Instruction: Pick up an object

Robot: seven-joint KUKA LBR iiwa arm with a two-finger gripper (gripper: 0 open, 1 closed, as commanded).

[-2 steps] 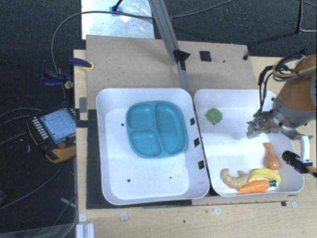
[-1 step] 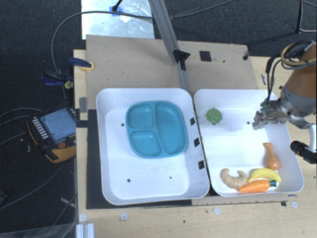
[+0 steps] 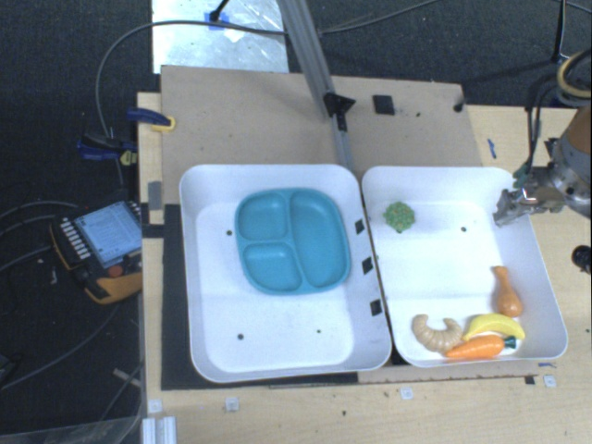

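Note:
The right bin (image 3: 435,276) holds a green broccoli floret (image 3: 400,215) near its back left. Along its front right lie a tan ginger-like piece (image 3: 433,330), an orange carrot (image 3: 475,347), a yellow banana (image 3: 496,326) and a brown-orange gourd-shaped piece (image 3: 505,291). My gripper (image 3: 511,208) hangs over the right bin's far right rim, well right of the broccoli and above the gourd piece. I see nothing between its fingers, and their spread is too small to read.
The left bin (image 3: 213,313) carries a blue divided plate (image 3: 292,240). A grey pole (image 3: 310,49) slants in from the top to the bins' back edge. Cables, clamps and a small device (image 3: 102,239) lie on the floor at left.

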